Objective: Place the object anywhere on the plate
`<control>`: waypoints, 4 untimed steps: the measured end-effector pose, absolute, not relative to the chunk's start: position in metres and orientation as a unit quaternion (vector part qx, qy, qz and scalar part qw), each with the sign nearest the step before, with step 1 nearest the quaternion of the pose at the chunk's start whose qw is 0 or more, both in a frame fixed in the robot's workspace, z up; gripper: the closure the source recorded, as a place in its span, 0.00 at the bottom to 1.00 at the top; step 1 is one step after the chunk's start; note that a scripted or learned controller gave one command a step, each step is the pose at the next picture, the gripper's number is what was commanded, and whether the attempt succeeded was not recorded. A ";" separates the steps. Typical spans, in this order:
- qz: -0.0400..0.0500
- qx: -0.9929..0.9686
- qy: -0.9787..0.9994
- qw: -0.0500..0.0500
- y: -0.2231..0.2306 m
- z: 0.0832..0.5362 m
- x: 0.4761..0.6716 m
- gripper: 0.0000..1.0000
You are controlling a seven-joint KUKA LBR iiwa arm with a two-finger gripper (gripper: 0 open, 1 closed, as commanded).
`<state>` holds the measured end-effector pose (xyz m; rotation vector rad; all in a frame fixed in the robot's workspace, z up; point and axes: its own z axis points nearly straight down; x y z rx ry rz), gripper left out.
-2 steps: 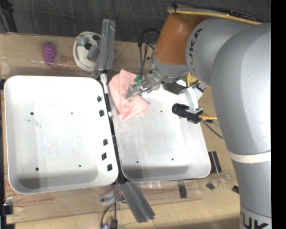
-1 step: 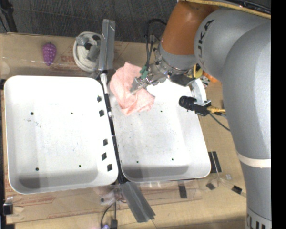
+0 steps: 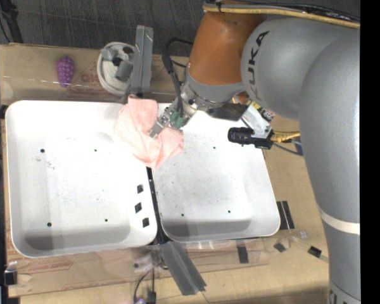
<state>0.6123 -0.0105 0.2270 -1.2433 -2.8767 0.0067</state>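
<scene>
SCENE: crumpled pink cloth drapes over the divider between the left white bin and right white bin | PINCER: pincer sits at the cloth's right edge; you can't tell its opening or hold | RISK: you may lift with only a thin fold pinched, so it slips free; no plate is discernible.

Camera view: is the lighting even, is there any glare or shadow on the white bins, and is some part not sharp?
Camera view: the lighting is bright and diffuse; the left bin and right bin look nearly washed out, with soft grey shadows along their near inner walls. The pink cloth is pale with little fold detail. The gripper over it is small and slightly blurred. The arm shows a soft sheen.
</scene>
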 end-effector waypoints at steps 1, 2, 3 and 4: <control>0.001 -0.204 -0.979 0.004 0.035 0.215 0.594 1.00; 0.000 -0.005 -1.000 0.002 0.084 0.228 0.582 1.00; 0.001 0.003 -1.000 0.004 0.131 0.227 0.561 1.00; 0.001 0.003 -1.000 0.003 0.131 0.228 0.562 0.00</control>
